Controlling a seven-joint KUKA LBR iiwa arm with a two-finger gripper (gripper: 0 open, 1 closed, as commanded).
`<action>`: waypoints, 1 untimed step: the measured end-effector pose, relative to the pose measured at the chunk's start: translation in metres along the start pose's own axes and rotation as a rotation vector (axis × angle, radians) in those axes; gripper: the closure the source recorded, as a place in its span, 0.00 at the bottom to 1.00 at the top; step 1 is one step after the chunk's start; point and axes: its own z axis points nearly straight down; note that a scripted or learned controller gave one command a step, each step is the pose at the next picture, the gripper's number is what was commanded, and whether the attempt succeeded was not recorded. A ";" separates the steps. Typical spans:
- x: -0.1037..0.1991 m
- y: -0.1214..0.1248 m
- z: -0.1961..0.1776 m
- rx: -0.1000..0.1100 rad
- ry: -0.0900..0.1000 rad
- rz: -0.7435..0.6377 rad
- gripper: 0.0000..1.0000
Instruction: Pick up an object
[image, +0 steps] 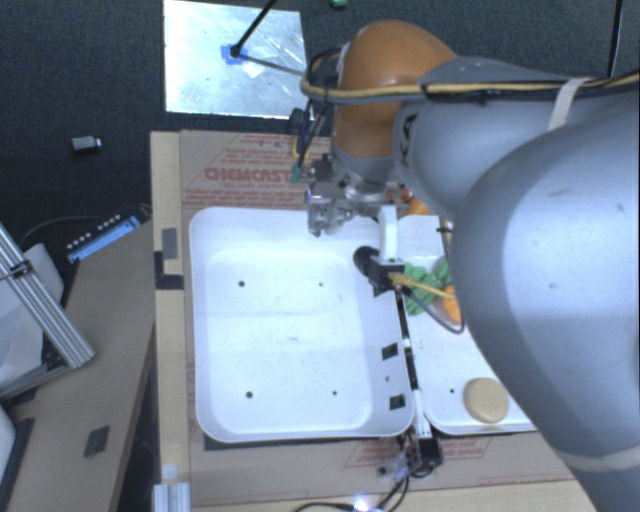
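My tool (322, 218) hangs above the far rim of the shallow white plastic bin on the view's left (290, 330), towards the far edge of the worktop. From this view I cannot tell how far open it is, and I see nothing held in it.

The floor of that bin below my tool looks bare. The things to pick lie in the second shallow white bin (450, 412), the one beside it on the view's right, much of it covered by my grey arm (530, 250). A pale tan round disc (487, 400) lies apart from the others, near the bin's corner towards the near edge of the worktop. A crumpled green thing (432, 272) and an orange curved thing (452, 303) lie touching each other by the wall between the two bins.

I judge the disc the better choice, because it has free space around it. To do this well, I should first cross over the dividing wall at a safe height, then centre above the disc, and descend straight. The disc looks flat, so I should go low, almost to the bin floor, before closing.
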 end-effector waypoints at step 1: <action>0.067 0.015 -0.087 -0.009 0.004 -0.002 1.00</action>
